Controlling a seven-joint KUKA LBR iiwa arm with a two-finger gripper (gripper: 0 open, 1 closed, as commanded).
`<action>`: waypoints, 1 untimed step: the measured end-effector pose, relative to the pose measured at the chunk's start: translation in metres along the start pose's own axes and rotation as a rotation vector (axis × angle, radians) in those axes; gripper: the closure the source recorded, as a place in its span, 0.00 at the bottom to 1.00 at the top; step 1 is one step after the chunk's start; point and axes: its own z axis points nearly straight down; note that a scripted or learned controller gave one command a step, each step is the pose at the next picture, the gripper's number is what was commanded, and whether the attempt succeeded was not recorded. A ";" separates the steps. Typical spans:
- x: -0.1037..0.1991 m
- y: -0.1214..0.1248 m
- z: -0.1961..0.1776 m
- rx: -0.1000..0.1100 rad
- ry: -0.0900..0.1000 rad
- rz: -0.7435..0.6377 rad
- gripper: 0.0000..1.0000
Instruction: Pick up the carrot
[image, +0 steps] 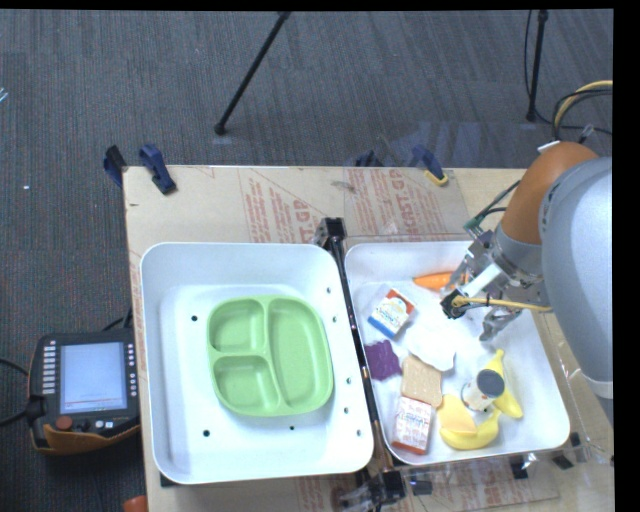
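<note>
A cardboard-topped bench (250, 205) is seen from above, and two shallow white bins are borne on it side by side. The grey arm (585, 270), with its orange band (545, 185), is reached in from the right over the right bin (555, 400). The left bin (165, 350) is occupied by a green divided plate (270, 355).

The gripper (496, 324) is held low over the middle right of the right bin. Whether it is open or closed cannot be told, and nothing is seen to be gripped by it.

The carrot (432, 281) is found near the back of the right bin, pointing left. It lies apart from the gripper, to its left and farther back, with its right end hidden behind the wrist hardware.

A yellow banana-like toy (470, 428) is placed toward the front right corner, a white crumpled item (432, 346) near the centre, a red-and-white packet (412, 425) at the front, a tan cracker (422, 380) just behind it, a small blue-and-white carton (391, 312) and a purple piece (382, 358) by the left wall.
</note>
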 end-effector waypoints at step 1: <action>0.004 -0.013 0.000 -0.014 0.002 0.251 0.00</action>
